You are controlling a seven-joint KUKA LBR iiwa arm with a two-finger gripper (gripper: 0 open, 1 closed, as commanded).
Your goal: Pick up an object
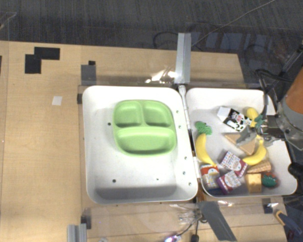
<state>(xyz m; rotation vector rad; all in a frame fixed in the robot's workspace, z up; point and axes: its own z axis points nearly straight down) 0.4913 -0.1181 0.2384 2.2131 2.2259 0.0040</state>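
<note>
Robotics lab test cell. Light wood surface (35, 150) carries 2 shallow white bins (91, 150) bolted between aluminium extrusion posts (184, 54), black tape markers (40, 58) on the wood, loose cables (232, 21) over grey carpet (91, 9). Right bin holds toy food props (204, 150); left has a green divided tray (144, 126).

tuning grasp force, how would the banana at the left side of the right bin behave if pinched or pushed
The banana looks like a smooth toy, so probably stiff and light, and perhaps slippery. Its curved, rounded body may rock or pivot rather than slide straight when pushed. It lies near the right bin wall with small boxes close by, so a nudge could jam it.
</note>
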